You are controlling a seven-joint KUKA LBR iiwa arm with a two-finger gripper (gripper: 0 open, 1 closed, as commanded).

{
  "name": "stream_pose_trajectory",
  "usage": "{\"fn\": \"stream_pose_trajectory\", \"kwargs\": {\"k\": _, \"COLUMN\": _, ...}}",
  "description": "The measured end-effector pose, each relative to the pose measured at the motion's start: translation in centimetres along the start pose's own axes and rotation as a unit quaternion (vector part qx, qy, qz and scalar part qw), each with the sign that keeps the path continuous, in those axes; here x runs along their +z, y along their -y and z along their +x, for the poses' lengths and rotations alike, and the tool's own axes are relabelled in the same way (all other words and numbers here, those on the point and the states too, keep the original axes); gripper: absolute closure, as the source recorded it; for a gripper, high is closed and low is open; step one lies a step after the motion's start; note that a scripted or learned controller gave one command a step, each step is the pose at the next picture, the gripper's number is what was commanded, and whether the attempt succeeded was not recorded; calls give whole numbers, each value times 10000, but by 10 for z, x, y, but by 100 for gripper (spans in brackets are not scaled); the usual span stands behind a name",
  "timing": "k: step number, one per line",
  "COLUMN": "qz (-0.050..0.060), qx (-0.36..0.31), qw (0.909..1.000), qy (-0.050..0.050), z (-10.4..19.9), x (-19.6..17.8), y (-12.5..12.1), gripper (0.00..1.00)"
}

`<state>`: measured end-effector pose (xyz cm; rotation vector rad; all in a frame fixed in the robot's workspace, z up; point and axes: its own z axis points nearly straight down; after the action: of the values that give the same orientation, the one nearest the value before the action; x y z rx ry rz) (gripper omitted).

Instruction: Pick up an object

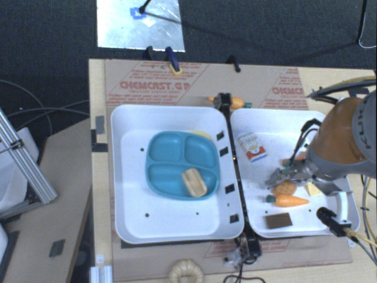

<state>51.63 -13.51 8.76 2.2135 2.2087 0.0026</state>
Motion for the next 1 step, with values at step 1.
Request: {"fn": "stream_pose_trajectory", "kwargs": {"k": 1, "qz": -54, "qx": -1, "qw": 10000, "qy": 6, "z": -1, "x": -15, "y": -4, "gripper": 100}}
